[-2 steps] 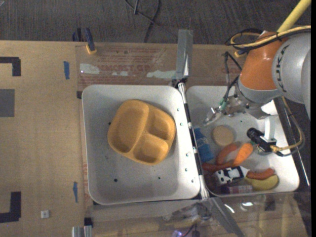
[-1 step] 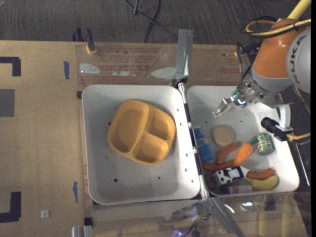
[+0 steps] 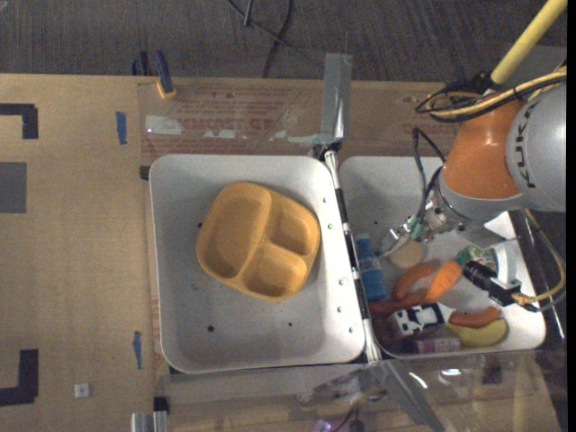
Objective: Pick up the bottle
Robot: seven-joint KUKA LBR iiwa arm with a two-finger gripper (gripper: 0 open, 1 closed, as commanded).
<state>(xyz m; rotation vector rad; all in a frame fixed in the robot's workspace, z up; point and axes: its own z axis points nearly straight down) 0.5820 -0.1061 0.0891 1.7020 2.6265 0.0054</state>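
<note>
Hanging over the right bin point(image 3: 378, 187), the gripper point(image 3: 414, 232) sits just above a tan round piece point(image 3: 407, 254); whether it is open or closed cannot be told. What looks like the bottle point(image 3: 500, 258), pale with a green cap, lies near that bin's right wall, close to a carrot point(image 3: 441, 280) and a banana point(image 3: 479, 333). The left bin point(image 3: 171, 241) holds a yellow divided plate point(image 3: 258, 239).

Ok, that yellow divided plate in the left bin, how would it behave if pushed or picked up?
The plate looks like moulded plastic, so probably stiff and light for its size. It lies flat, open side up, on the left bin's smooth floor, so a push would likely slide it, not tip it.
</note>
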